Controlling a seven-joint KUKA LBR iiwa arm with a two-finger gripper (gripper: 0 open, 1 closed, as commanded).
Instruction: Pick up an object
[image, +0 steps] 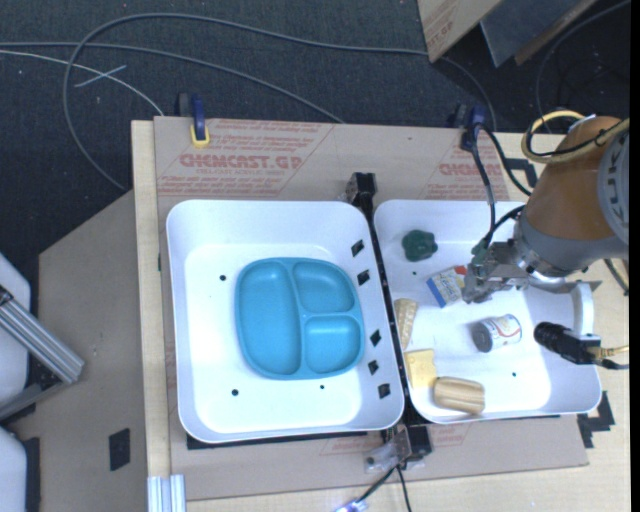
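Reaching in from three o'clock, the one grey arm is hanging its gripper (480, 280) over the right bin (520, 400), one of two white bins sitting side by side on the table (150, 300). Whether the fingers are spread or pressed together cannot be told. The left bin (200, 380) is holding one blue divided plate (299, 317) at its centre. The right bin is holding six objects: one dark green lump (419, 243) at eleven o'clock, one blue-and-white packet (442, 288) just beside the gripper, one small grey can (496, 332) lying on its side near the centre, one pale ridged strip (406, 318) at nine o'clock, one yellow block (420, 368) at seven o'clock, and one tan roll (458, 395) at six o'clock.
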